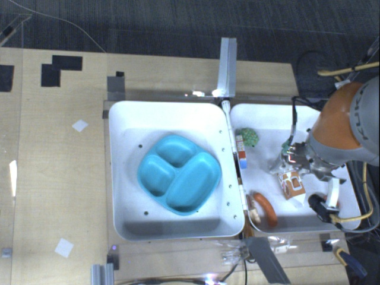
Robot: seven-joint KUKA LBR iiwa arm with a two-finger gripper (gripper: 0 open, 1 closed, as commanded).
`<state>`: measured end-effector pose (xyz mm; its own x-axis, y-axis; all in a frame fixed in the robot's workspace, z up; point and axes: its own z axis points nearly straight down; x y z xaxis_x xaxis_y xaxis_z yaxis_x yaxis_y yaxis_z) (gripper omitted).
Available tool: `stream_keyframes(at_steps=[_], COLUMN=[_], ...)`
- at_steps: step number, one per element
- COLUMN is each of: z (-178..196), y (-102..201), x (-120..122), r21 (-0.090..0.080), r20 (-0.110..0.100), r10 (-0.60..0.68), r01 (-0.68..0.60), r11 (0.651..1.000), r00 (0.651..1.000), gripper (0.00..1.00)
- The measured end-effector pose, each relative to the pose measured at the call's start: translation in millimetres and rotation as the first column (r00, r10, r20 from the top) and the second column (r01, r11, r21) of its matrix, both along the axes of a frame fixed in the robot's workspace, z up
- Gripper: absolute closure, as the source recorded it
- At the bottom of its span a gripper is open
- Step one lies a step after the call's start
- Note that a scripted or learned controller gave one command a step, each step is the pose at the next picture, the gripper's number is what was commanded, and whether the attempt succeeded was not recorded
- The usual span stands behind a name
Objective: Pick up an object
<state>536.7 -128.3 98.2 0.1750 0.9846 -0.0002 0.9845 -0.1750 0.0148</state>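
Note:
My gripper (290, 161) hangs over the middle of the right bin (267, 123), with the arm and its orange band coming in from the right. Directly under and in front of it is a small brown and white carton (293, 185), tilted; whether it touches the gripper I cannot tell. A green leafy toy (249, 137) lies at the bin's far left. A small striped box (240, 153) leans against the divider wall. A reddish sausage in a bun (265, 209) lies at the near left corner.
The left bin (124, 159) holds a blue plate (178, 174) with three compartments. A metal post (227, 67) stands behind the wall between the bins. Bare bin floor shows between the green toy and the gripper.

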Motion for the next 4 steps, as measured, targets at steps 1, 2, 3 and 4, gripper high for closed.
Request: stream_keyframes(at_steps=[1, 2, 3, 4], z=[-9.8, -9.8, -8.6, 85.6], y=[6.6, -44.1, -22.3, 61.0], x=[45.7, -2.5, 23.8, 17.2], r21=[-0.001, 0.000, 0.001, 0.002], r20=[-0.004, -0.003, -0.010, -0.012], r10=[0.128, -0.105, 0.275, 0.239], r01=[-0.128, 0.105, -0.275, -0.239], r11=[0.992, 0.994, 0.962, 0.971], r00=[0.992, 0.994, 0.961, 0.971], gripper=[1.00, 1.00, 1.00, 1.00])
